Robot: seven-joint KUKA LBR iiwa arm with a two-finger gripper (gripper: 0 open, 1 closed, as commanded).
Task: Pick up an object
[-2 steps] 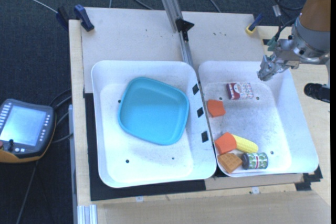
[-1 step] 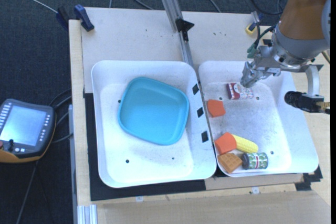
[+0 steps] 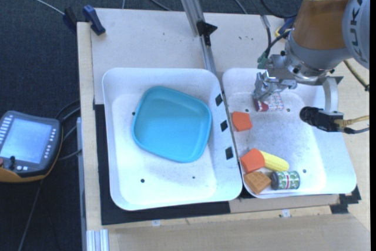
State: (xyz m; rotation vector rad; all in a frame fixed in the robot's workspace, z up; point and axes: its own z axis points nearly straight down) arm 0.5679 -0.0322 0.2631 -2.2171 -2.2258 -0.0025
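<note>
Camera view puts the gripper (image 3: 262, 93) low over a small pink-and-white packet (image 3: 271, 104); finger spread cannot be told, so centring matters before lifting.

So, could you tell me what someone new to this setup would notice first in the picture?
Most likely the large blue plate lying alone in the left bin, and the grey arm with its orange band reaching in from the right. Its gripper hangs low over the right bin, right at a small red-and-white object. Near that bin's front edge huddle an orange block, a yellow corn cob, a waffle-like piece and a small can.
</note>
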